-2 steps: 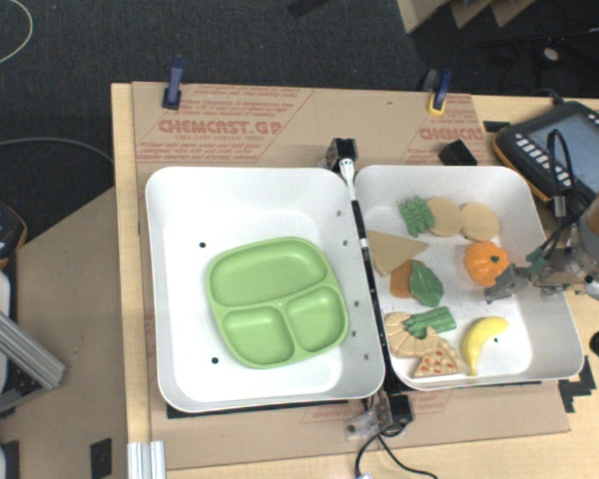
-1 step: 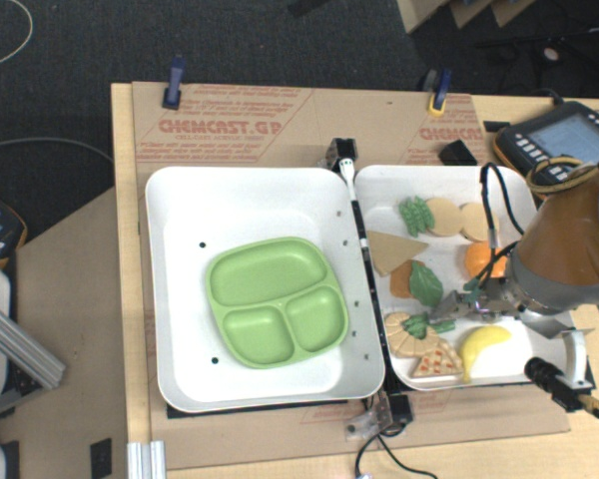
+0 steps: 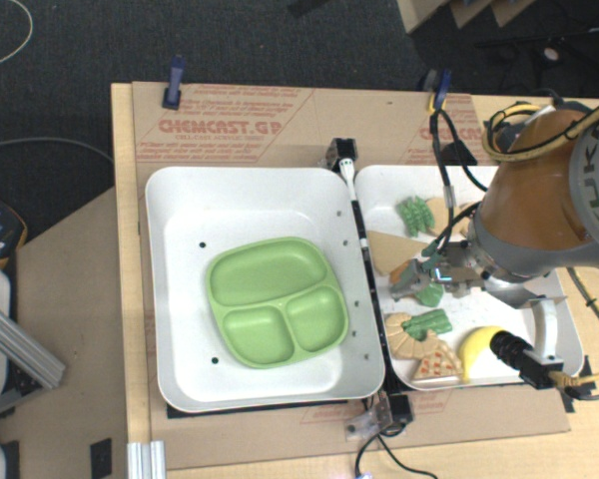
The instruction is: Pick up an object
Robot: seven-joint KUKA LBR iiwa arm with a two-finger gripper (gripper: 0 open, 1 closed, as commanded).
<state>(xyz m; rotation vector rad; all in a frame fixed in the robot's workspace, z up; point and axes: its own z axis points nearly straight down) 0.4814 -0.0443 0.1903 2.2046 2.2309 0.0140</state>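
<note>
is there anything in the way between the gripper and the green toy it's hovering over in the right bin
Nothing visible does. The gripper sits low in the right bin, directly at a green toy, with no other item between them.

Both white bins [image 3: 170,297] look like smooth, slightly glossy plastic. The green divided tray [image 3: 277,300] is matt plastic. The tabletop [image 3: 230,128] wears brown printed protective paper, flat and dull. The arm's orange band [image 3: 534,193] shines smoothly; the floor [image 3: 130,28] is dark, rough carpet.
</note>
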